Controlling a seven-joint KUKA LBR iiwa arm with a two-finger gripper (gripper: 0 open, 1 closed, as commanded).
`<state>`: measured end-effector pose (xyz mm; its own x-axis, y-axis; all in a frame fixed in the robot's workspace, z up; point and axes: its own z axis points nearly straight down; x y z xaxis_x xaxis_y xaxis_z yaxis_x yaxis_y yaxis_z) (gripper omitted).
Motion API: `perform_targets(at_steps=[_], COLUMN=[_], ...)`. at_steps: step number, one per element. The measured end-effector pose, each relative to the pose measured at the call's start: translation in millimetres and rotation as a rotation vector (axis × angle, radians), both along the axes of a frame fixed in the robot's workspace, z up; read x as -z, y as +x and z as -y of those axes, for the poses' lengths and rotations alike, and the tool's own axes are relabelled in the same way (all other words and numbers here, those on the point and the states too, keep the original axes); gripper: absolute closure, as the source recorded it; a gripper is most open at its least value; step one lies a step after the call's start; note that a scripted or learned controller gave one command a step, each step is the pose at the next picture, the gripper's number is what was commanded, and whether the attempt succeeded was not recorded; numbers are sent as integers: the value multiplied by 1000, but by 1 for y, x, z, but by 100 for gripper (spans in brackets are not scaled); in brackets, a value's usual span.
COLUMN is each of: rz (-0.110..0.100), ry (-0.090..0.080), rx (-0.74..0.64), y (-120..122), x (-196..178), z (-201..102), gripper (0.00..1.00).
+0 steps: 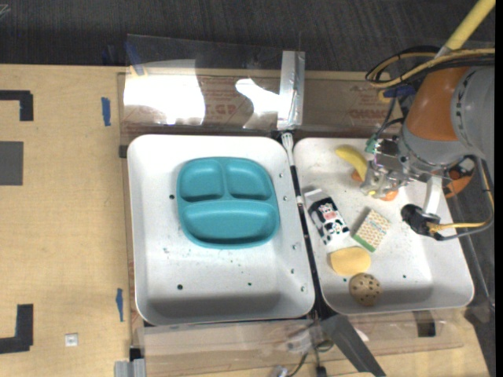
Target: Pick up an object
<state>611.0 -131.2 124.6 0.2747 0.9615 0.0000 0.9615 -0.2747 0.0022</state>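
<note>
My gripper (pixel 382 185) hangs low over the back of the right bin (pixel 456 285), fingers pointing down and open. A small orange object (pixel 391 195) lies just under its tips, partly hidden by them. A yellow banana (pixel 352 160) rests just left of the gripper. Nearer the front lie a black-and-white cow-pattern carton (pixel 328 217), a checkered packet (pixel 372 229), a flat yellow round piece (pixel 349 260) and a brown ball with holes (pixel 364 287). Nothing is held between the fingers.
The left bin (pixel 149 281) holds a teal divided plate (pixel 227 201). A black cable end (pixel 416 217) with a yellow lead hangs over the right bin beside the arm. A clear plastic sheet (pixel 204 93) stands behind the bins.
</note>
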Motion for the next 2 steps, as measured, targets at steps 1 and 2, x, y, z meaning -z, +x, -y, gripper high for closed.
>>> perform_targets(at_steps=[1, 2], rz=[2, 0], ry=[-2, 1], rx=[-318, -124], y=[31, 46], x=[-69, -63], z=[-8, -69], gripper=[100, 100])
